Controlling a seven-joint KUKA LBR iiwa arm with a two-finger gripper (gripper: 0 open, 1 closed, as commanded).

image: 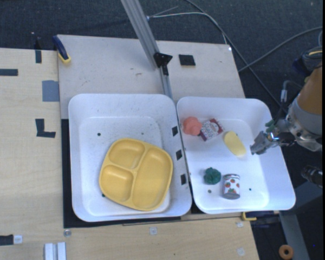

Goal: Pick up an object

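Plainly, the pick has not yet happened; the grey arm with its orange band (314, 93) reaches in from the right, and its two-finger gripper (258, 147) hangs over the right side of the right white bin (271, 196), just beside the pale yellow lemon-shaped object (234, 143) but apart from it; nothing sits between the fingers, though whether they stand wide or narrow cannot be told at this size.

All 5 candidate objects lie untouched in that bin: the salmon-pink rounded lump (192, 125) near the back left, the small red-and-white packet (210, 129) touching it on the right, the yellow object near the gripper, the dark green knobbly piece (212, 175) toward the front, and the small tin can with a red-patterned label (231, 186) just beside it; by judgement the yellow one is the likeliest target, being nearest, so descent, closing and lifting all remain.

The left white bin (78, 145) holds a yellow 3-compartment plastic tray (136, 173).

The packet and the can both carry printing, yet it is too small and blurred to read; no brand can be made out.
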